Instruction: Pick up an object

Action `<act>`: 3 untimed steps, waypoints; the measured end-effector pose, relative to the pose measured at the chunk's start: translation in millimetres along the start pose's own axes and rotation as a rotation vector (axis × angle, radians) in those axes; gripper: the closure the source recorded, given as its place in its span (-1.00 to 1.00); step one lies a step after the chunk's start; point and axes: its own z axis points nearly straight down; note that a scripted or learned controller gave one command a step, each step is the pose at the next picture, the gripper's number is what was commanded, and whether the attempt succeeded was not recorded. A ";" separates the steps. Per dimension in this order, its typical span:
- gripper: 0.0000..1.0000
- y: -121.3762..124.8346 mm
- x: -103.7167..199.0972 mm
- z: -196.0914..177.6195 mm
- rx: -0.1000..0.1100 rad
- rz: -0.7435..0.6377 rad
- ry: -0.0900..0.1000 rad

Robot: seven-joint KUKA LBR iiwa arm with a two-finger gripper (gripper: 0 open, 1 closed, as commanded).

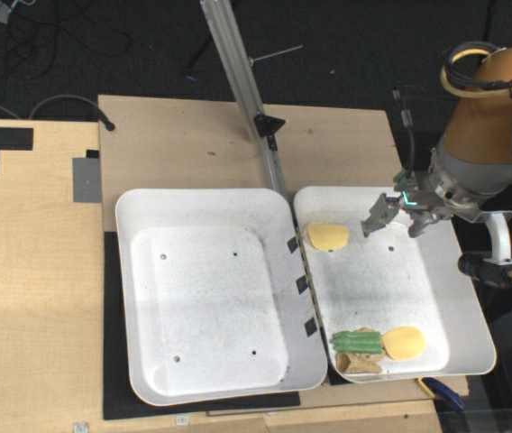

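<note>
A pale yellow rounded object [328, 237] lies at the far left of the right bin [436, 269]. At that bin's near edge sit a green ribbed object [357, 341], a second yellow object [404, 343] and a small brown piece [361, 362]. My gripper [397, 221] hangs over the bin's far side, to the right of the first yellow object and apart from it. Its two fingers are spread, with nothing between them.
The left bin [206, 291] adjoins the right one, with black clips along the shared rim. A slanted metal rail [241, 84] rises behind the bins. A light wooden board [31, 269] lies to the left.
</note>
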 end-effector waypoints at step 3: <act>-1.00 -0.1 7.0 105.8 0.001 0.003 0.000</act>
